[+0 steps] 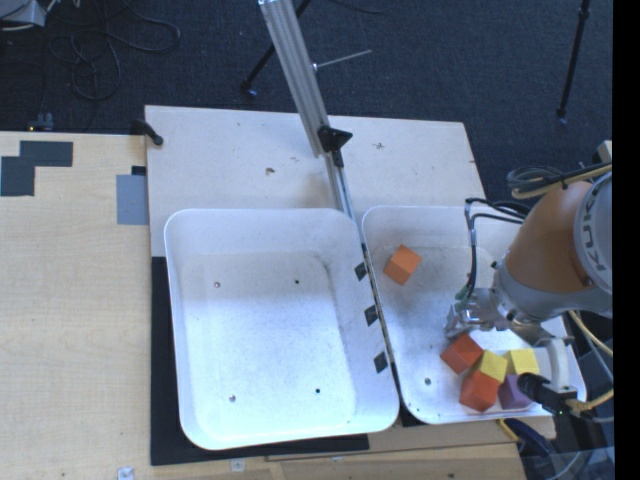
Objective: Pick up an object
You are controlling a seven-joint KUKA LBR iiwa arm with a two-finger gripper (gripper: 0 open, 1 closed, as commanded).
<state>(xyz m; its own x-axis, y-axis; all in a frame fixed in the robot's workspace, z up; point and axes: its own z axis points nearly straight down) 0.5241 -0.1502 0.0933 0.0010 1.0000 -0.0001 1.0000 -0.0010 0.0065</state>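
Note:
An orange block (403, 264) lies alone in the upper part of the right bin (425, 223). Near that bin's lower right corner sits a cluster of blocks: a red block (462, 353), a yellow block (492, 367), another yellow block (523, 361), an orange-red block (478, 391) and a purple block (513, 392). My gripper (466, 318) reaches down just above the red block, at the upper edge of the cluster. The arm's wrist and orange band (545, 238) rise to its right. Nothing shows between the gripper and the blocks.
The left bin (200, 238) is beside the right one, separated by a divider with black clips (371, 315). A slanted aluminium post (300, 78) rises behind the bins. Cables (490, 213) hang by the arm.

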